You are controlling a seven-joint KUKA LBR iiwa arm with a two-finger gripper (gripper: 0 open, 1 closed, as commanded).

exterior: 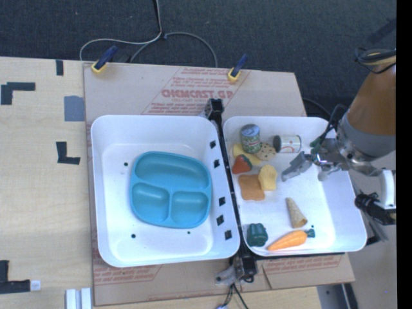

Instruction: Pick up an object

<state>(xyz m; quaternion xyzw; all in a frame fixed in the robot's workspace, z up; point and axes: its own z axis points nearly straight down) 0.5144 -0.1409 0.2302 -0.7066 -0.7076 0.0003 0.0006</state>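
Note:
The right bin (341, 201) holds several toy foods. At its back stand a green-labelled can (250, 137) and a small white can (289, 143) lying on its side. Further forward lie a yellow block (268, 177), an orange slab (251, 187), a red piece (241, 165), a cone (296, 212), a carrot (288, 239) and a green pepper (256, 234). My gripper (309, 170) hangs over the bin's right middle, open, with nothing between its fingers. Its left finger (293, 168) points toward the yellow block, a little apart from it.
The left bin (109, 172) holds a blue divided plate (170, 188). A black divider (222, 172) runs between the bins. Bare white floor lies in the right bin's right half under the gripper.

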